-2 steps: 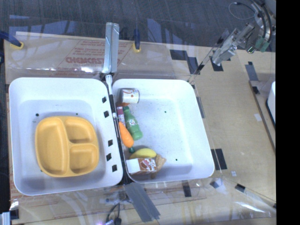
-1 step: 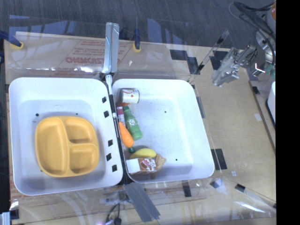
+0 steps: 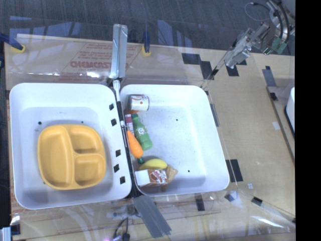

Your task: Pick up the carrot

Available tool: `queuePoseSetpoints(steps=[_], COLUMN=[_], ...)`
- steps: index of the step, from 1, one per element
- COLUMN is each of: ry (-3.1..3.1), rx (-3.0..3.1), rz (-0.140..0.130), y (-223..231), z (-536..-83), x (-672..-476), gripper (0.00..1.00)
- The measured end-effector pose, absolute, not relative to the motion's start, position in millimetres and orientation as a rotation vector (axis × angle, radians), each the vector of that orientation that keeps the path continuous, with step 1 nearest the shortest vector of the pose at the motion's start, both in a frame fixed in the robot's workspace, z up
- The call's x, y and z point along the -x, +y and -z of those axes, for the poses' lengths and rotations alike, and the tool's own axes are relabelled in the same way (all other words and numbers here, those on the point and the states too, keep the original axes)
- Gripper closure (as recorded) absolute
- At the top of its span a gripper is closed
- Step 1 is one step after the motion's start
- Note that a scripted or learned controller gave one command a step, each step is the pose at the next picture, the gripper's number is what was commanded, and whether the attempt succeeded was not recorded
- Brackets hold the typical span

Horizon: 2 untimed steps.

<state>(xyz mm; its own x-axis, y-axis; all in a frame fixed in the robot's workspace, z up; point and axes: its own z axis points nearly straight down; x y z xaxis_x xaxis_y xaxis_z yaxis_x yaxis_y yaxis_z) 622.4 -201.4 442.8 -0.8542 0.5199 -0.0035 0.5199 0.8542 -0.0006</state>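
Observation:
The orange carrot (image 3: 134,144) lies along the left wall of the right bin (image 3: 200,134), pointing toward the front. It rests against a green bottle (image 3: 142,132) on its right, and a yellow banana (image 3: 153,163) sits just past its front end. My gripper (image 3: 234,58) hangs over the bare bench beyond the right bin's far right corner. It is well away from the carrot and above the bin's level. Nothing is seen held in it.
A small can (image 3: 139,103) lies at the back left of the right bin, and a brown packet (image 3: 158,176) sits at the front left. The left bin (image 3: 25,109) holds a yellow divided tray (image 3: 72,156). A metal post (image 3: 119,49) stands behind the bins' divide.

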Motion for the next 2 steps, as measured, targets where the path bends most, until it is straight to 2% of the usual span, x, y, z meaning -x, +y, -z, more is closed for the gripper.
queuePoseSetpoints(steps=[1,2], ry=[3.002,2.955], rx=[-0.935,-1.062], rz=[0.001,0.0], y=[-173,-113], z=[-148,-202], x=[-616.6,-648.4], gripper=[1.0,1.0])
